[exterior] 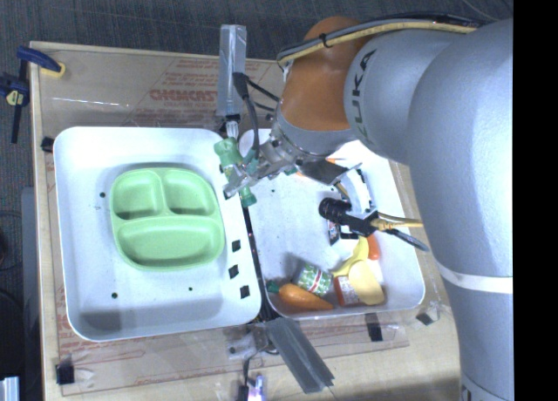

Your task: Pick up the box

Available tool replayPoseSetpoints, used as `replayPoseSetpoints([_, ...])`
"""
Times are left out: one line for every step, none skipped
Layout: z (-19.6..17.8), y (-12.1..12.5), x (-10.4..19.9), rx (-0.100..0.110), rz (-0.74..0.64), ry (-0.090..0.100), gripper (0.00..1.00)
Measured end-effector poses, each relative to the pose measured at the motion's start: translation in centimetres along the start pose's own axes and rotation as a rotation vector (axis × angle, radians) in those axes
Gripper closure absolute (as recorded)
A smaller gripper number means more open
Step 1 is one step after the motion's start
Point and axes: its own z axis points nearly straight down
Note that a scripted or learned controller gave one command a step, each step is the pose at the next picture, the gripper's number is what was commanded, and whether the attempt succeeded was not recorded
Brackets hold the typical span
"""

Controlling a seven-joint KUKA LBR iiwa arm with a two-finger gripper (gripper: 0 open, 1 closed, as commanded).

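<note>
One worry: the gripper [239, 173], open or closed I can't tell, sits over the wall between bins while what's probably the box [353, 183] lies in the right bin [292, 242], so dropping here just hits the wall.

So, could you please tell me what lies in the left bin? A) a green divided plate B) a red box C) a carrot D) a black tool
A: the green divided plate rests on the floor of the left bin.
</note>
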Motion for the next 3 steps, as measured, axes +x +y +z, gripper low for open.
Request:
replayPoseSetpoints([-9.8, -3.5, -5.2, -0.001, 0.125, -0.001, 1.00])
replayPoseSetpoints([-0.6, -0.2, 1.3, 0.004, 0.075, 0.001, 1.00])
replayPoseSetpoints([-8.2, 3.1, -2.8, 0.000, 0.307, -0.001, 1.00])
